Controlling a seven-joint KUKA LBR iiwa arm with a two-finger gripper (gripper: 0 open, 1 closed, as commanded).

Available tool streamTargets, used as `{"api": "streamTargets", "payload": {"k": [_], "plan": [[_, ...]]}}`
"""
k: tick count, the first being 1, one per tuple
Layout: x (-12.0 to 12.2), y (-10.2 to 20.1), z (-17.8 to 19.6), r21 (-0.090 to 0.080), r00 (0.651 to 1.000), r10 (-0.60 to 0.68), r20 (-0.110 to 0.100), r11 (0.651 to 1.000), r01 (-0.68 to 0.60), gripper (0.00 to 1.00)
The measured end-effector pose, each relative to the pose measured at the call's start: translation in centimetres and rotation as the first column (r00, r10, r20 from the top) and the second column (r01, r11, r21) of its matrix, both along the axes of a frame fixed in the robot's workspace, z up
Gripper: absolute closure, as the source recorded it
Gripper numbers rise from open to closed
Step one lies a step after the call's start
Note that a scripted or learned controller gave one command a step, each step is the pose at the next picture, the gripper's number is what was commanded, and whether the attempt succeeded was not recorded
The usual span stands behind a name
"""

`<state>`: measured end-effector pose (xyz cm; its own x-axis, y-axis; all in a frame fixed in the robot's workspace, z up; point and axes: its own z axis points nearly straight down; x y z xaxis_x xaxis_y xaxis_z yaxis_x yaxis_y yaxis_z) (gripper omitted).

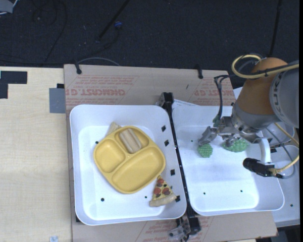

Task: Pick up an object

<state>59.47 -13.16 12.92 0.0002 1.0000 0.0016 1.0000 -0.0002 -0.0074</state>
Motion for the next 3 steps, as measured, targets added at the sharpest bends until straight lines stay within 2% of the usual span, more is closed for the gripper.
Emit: {"api": "streamTargets", "payload": {"k": [1, 2, 3], "plan": [[0.1, -0.1, 1.2, -0.001, 1.0, -0.003, 0.002, 1.0, 0.003, 1.0], [0.8, 0.6, 6.5, -0.002, 1.0, 0.002, 0.009, 1.0, -0.002, 1.0], [0.8, 0.5, 7.2, -0.001, 1.0, 0.001, 0.006, 1.0, -0.001, 1.0]]}}
